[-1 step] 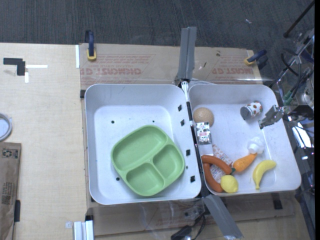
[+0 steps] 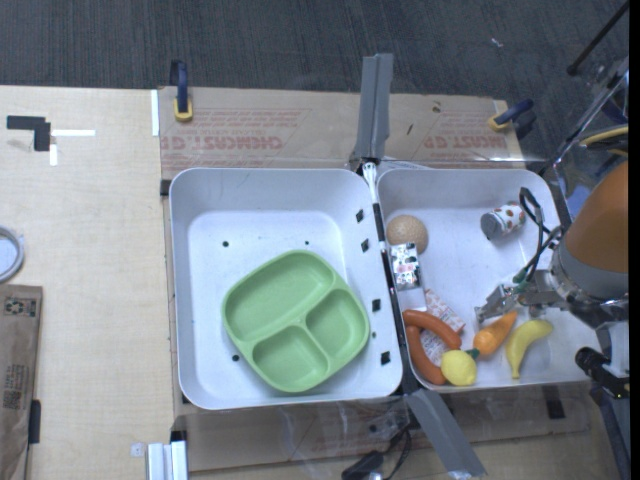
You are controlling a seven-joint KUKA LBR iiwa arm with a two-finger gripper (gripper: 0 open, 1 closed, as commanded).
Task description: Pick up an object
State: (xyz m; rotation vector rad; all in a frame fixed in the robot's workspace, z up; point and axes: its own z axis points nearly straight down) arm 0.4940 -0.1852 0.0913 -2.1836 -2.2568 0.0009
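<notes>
Far left of the carrot (image 2: 496,334), left bin (image 2: 180,268) holds a green divided plate (image 2: 295,318), flat, tilted corner-down in the view. Right bin (image 2: 450,183) sits touching the left one at the middle seam.

Inside the right bin, well left of the carrot and up: a brown round ball (image 2: 407,233), with a small printed box (image 2: 404,265) just below it. Left of the carrot, near: two orange-red sausages (image 2: 428,322), one above the other, crossing a clear printed packet (image 2: 440,313). Lemon (image 2: 458,368) lies just below-left of the carrot, touching or nearly touching its green end. The carrot lies slanted, tip up-right, in the lower middle of the right bin.

Gripper (image 2: 502,303) is right above the carrot, low in the bin, its metal tip at or just off the carrot's upper end; cannot tell contact. Cannot tell if it is released or clenched; nothing visibly grasped. Small patterned cup (image 2: 503,220) lies on its side well above the carrot, near the bin's back wall. Banana (image 2: 525,343) is just right of the carrot, slanted the same way, close beside it.

Arm (image 2: 600,238) enters right of the carrot over the bin's right rim, orange band showing, wrist angled down and left toward the gripper. Black cable (image 2: 537,230) loops off the wrist, above-right of the carrot.
</notes>
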